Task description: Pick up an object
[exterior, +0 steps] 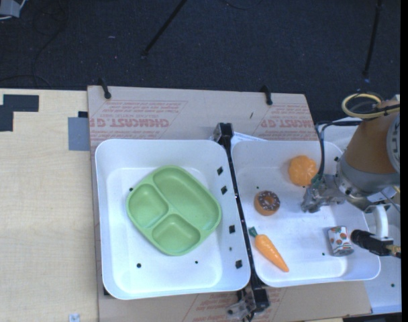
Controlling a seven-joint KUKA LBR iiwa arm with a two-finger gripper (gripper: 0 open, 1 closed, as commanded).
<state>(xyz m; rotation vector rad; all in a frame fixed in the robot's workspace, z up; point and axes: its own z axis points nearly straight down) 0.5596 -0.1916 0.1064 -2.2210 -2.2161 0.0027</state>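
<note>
One pincer hangs low inside the right bin, at the end of the grey arm that comes in from the right edge with its orange band above the wrist. Its metal fingertips point toward the bin floor, but they are small and blurred, so I cannot tell whether they stand apart or together, and nothing can be made out between them.

Just beside the pincer, up and to its left, lies an orange ball, close to it though contact cannot be judged. To the pincer's left sits a chocolate doughnut with sprinkles, apart from it. Below the doughnut, a toy carrot lies slanted, its green end nearest the divider between the bins. Down and to the right of the pincer, near the bin's right wall, rests a small patterned can on its side.

Across the divider, the left bin holds a green divided plate with three compartments, set at a slant. Both bins rest on a sheet of printed cardboard on the pale wooden worktop.
</note>
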